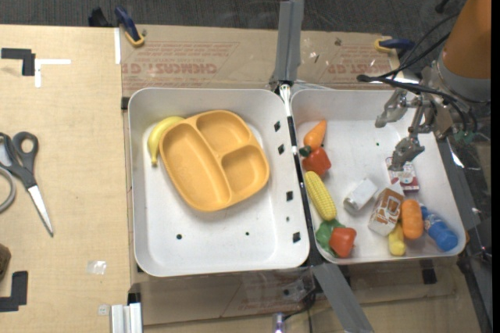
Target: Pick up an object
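Bench (62, 191), light wood, takes up the left and carries both bins. Left bin (211, 249), shallow and white, holds an orange divided plate (215, 159) with three compartments, tilted across the middle; a yellow banana (160, 136) curls against the plate's upper-left rim, partly tucked under it. Right bin (355, 116), same white type, sits touching the left one along the centre seam. Arm (469, 26) comes in from the right, orange band at the top corner, grey wrist with cables below it.

Gripper (406, 155) hangs over the right bin's right half, fingers pointing down, tips just above a small red-and-white packet (408, 181). Nothing visible between the fingers; whether they are spread or closed, cannot tell from this angle.

Loose items in the right bin: carrot (315, 134) and red pepper (317, 161) near the left wall, corn cob (319, 195) below them, green pepper (326, 232) and tomato (343, 241) at the bottom, grey can (359, 195) mid-bin, brown carton (385, 212), orange bottle (412, 220), blue bottle (441, 234), yellow piece (397, 243).

Scissors (27, 179) lie on the bench far left.
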### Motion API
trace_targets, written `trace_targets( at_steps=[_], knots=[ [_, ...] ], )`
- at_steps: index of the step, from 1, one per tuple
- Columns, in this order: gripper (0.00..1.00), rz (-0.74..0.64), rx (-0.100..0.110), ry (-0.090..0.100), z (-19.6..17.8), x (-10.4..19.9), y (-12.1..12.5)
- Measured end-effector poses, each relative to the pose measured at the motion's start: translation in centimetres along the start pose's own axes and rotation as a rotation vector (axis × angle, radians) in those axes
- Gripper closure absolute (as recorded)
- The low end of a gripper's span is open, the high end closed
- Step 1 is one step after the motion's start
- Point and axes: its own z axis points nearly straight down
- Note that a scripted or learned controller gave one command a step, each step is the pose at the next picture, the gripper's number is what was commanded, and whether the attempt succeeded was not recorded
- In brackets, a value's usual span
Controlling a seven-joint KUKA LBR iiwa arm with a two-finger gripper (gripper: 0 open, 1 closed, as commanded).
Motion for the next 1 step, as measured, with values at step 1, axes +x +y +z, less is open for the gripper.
trace_targets(
  at_steps=[1],
  knots=[
    [0.00,-0.112,0.005,-0.018,11.04,1.37,2.79]
  ],
)
